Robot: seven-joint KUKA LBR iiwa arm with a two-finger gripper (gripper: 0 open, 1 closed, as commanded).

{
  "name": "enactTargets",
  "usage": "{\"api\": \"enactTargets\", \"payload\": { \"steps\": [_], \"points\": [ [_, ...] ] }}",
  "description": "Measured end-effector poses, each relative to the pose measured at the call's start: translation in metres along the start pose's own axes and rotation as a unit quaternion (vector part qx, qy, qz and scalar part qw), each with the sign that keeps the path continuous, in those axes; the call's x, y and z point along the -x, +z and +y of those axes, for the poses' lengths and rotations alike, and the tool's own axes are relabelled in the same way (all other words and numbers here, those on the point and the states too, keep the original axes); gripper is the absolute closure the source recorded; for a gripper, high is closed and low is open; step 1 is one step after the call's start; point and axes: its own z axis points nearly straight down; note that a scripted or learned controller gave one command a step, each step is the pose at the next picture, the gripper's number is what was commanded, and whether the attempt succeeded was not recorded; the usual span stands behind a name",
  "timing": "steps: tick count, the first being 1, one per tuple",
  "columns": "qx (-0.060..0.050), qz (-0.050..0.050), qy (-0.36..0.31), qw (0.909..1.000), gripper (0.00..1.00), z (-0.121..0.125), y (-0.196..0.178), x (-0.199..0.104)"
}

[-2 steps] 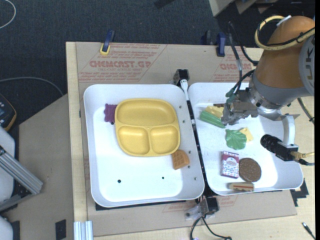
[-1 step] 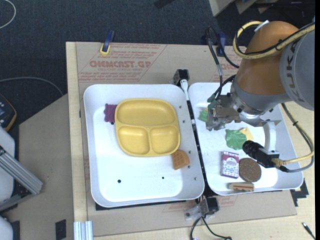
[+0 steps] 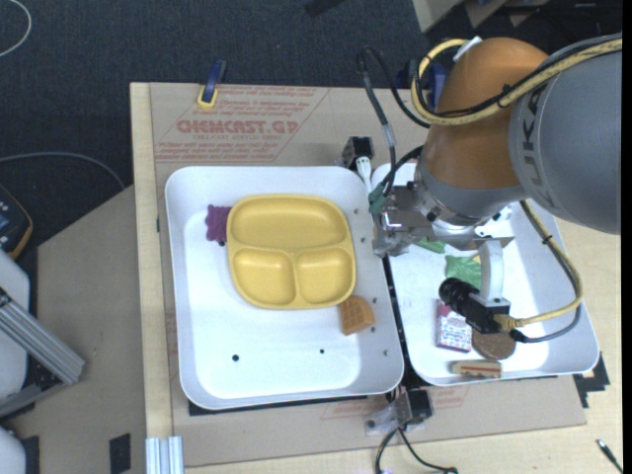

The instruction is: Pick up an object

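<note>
The gripper point(image 3: 393, 233) hangs low over the seam where the two bins meet, tucked under the grey arm with its orange band point(image 3: 489, 97); the wrist hides most of it, so whether it is open or closed cannot be told, and nothing can be seen in its grasp. In the shallow white left bin point(image 3: 188, 294) lies a yellow plastic plate with three compartments point(image 3: 291, 250), with a small purple object point(image 3: 215, 223) touching its left edge and a tan, crust-like square piece point(image 3: 356, 315) just off its lower right corner. In the shallow white right bin point(image 3: 568, 314), near the gripper, a green leafy-looking item point(image 3: 462, 267) lies partly under the arm. Below it are a small pink and purple printed packet point(image 3: 454, 332), a brown round disc point(image 3: 495, 345) just beside it, and a tan wooden stick point(image 3: 477, 368) along the near wall.
</note>
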Motion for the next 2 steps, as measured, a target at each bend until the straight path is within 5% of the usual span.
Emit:
{"api": "enactTargets", "payload": {
  "steps": [1, 2],
  "points": [
    [-0.004, 0.000, 0.000, 1.0000, 1.00, -0.007, 0.019, -0.050],
    [0.001, -0.001, 0.001, 1.0000, 1.00, 0.009, 0.004, -0.045]
  ]
}}
